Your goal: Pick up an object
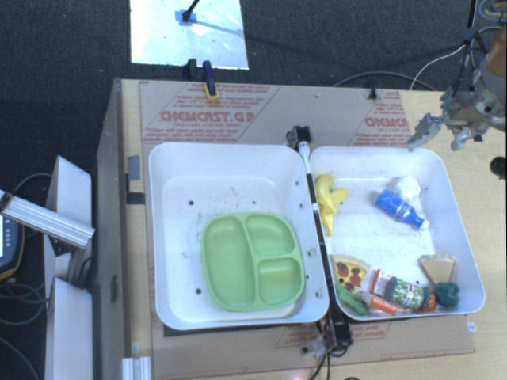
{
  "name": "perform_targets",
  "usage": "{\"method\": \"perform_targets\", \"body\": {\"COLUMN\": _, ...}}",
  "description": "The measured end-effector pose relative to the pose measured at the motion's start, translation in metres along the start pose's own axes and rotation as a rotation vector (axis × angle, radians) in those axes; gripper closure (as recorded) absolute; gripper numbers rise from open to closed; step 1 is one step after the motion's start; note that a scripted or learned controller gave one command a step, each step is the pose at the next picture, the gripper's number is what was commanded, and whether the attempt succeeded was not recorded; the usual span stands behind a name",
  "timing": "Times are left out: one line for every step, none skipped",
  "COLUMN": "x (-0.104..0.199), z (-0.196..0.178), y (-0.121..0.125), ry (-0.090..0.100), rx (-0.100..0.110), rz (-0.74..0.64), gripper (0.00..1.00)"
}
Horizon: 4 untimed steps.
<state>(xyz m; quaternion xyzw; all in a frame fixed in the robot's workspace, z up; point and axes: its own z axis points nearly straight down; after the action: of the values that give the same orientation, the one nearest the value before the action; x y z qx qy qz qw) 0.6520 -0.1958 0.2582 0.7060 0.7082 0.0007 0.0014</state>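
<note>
My gripper (440, 134) hangs at the far right, above the back right corner of the right bin (459, 212). Its two fingers are spread apart with nothing between them. In that bin lie a blue bottle with a white cap (401, 207), a yellow banana (327, 199), a pizza slice (349, 272), a small printed carton (398, 292), a tan wedge (438, 267) and a dark green lump (447, 294). The blue bottle is the closest of them to the gripper, lower and to the left of it.
The left bin (170, 212) holds a light green divided plate (253, 260). A black divider rail (315, 212) runs between the two bins. Cables trail along the bench behind the right bin.
</note>
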Motion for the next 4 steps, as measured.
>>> {"method": "perform_targets", "body": {"x": 0.032, "z": 0.09, "y": -0.025, "ry": 0.002, "rx": 0.004, "rz": -0.002, "gripper": 0.0}}
{"method": "perform_targets", "body": {"x": 0.035, "z": 0.175, "y": -0.021, "ry": 0.002, "rx": 0.003, "rz": -0.001, "gripper": 0.0}}
{"method": "perform_targets", "body": {"x": 0.042, "z": 0.174, "y": -0.056, "ry": 0.001, "rx": 0.002, "rz": 0.002, "gripper": 0.0}}
{"method": "perform_targets", "body": {"x": 0.042, "z": 0.162, "y": -0.055, "ry": 0.0, "rx": -0.002, "rz": 0.001, "gripper": 1.0}}
